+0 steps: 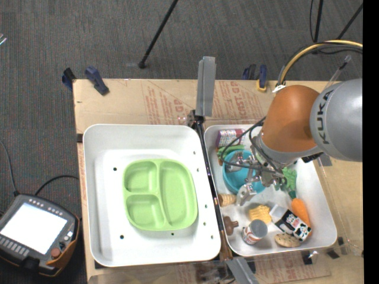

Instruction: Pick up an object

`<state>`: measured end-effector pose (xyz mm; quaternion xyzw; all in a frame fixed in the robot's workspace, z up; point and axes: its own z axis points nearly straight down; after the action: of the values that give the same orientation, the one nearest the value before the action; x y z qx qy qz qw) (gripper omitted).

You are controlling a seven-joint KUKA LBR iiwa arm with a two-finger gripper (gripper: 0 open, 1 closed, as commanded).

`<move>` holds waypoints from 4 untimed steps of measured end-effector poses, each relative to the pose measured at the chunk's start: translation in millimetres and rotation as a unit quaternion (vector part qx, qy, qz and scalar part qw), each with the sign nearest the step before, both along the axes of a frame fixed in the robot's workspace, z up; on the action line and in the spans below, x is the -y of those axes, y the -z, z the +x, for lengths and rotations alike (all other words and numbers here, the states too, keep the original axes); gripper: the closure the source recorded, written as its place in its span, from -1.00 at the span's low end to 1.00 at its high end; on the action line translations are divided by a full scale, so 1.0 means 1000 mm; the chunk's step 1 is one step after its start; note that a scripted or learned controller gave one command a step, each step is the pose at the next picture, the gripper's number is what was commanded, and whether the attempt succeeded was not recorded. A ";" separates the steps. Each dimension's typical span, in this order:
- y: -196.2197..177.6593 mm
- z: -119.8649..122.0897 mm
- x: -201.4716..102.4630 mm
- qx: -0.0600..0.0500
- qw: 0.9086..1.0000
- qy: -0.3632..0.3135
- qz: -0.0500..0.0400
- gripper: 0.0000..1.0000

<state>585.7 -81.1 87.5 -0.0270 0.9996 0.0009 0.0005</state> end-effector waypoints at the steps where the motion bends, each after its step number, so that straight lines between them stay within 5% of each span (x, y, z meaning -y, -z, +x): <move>1: -0.023 -0.005 0.069 0.001 1.000 0.000 -0.001 -1.00; 2: -0.068 0.061 0.132 0.005 1.000 0.027 -0.002 -1.00; 3: -0.003 0.023 0.104 0.003 0.997 -0.076 -0.001 -1.00; 4: -0.001 0.046 0.030 0.001 0.992 -0.123 0.001 -1.00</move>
<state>631.9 -111.3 88.3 -0.1502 0.9887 0.0016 0.0015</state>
